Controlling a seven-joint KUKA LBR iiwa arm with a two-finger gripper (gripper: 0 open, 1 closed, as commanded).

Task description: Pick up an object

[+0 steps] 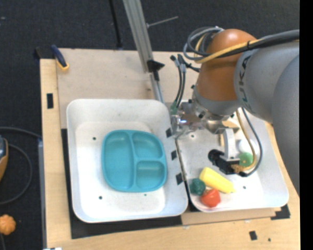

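My gripper (189,124) hangs low over the upper left part of the right bin (266,191), close to the wall between the two bins, and the orange-banded wrist above hides most of it. Nothing shows held in it. At the bin's front lie a yellow oblong piece (217,180), a small dark green piece (197,186) touching its left end, and a red piece (211,197) just in front of them. A small green round thing (245,159) sits to the right, beside the arm's cable. These pieces lie in front of and to the right of the gripper.
The left bin (81,139) holds a teal divided plate (134,159) in its middle. A slanted aluminium post (141,33) rises behind the bins. A small orange ball (5,223) lies off the bench at the lower left.
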